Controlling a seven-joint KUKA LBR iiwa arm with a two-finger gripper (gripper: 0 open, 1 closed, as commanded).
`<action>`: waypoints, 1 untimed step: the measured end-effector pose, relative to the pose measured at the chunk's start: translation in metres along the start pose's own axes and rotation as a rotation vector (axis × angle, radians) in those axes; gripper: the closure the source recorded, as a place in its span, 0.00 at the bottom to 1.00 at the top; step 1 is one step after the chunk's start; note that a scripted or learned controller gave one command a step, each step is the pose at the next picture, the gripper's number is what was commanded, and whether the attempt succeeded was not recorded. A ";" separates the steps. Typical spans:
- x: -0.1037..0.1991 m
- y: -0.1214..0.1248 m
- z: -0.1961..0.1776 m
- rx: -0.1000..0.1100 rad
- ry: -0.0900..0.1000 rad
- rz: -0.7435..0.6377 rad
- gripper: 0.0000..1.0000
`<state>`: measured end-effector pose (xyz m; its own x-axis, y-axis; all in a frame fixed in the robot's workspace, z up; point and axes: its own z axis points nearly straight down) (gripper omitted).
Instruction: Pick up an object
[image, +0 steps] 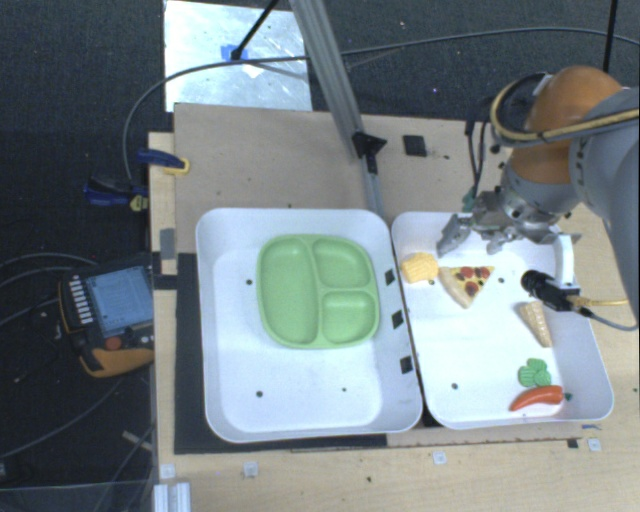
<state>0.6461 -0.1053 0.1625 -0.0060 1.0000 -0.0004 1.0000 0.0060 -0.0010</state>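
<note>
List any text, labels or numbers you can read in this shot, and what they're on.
No text is readable.
Pendant left of the bench: its screen and keys are too small and blurred to read.
Green plate, pizza slice, corn and both bins: no markings seen.
Gripper: no label legible.

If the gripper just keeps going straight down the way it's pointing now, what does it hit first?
Probably the pizza slice, which lies just below the gripper in the right bin. The corn piece sits slightly aside. Depth is hard to judge from above, so it might meet bare bin floor instead.
</note>
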 end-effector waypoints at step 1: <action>-0.004 0.010 0.054 -0.007 -0.001 0.001 0.00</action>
<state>0.6562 -0.1093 0.1090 -0.0050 1.0000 -0.0010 1.0000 0.0050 0.0056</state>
